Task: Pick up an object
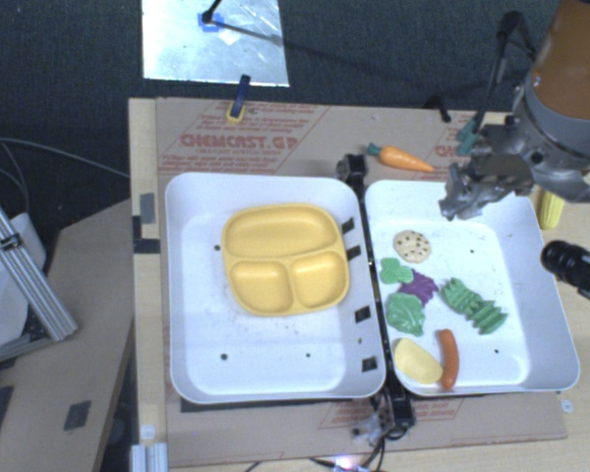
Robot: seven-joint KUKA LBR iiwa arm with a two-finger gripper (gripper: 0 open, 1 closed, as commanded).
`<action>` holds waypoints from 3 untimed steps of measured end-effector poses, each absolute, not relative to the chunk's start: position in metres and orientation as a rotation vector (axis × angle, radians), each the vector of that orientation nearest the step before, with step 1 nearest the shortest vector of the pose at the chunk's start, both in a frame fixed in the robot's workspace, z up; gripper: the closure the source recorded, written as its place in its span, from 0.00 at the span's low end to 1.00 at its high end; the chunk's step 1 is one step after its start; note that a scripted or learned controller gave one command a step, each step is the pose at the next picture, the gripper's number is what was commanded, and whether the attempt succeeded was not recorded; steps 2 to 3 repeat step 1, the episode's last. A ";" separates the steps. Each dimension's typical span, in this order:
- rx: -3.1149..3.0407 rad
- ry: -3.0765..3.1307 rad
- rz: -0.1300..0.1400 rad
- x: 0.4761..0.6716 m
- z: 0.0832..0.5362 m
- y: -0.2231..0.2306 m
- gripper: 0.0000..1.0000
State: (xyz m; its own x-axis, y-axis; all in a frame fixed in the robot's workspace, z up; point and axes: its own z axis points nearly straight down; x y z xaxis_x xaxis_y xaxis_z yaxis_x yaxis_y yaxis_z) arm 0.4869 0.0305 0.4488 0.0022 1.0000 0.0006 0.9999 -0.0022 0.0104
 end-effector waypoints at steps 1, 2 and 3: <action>2.220 2.224 -0.001 0.487 0.399 0.036 1.00; 2.220 2.224 -0.001 0.487 0.399 0.036 1.00; 2.220 2.224 -0.001 0.487 0.399 0.036 1.00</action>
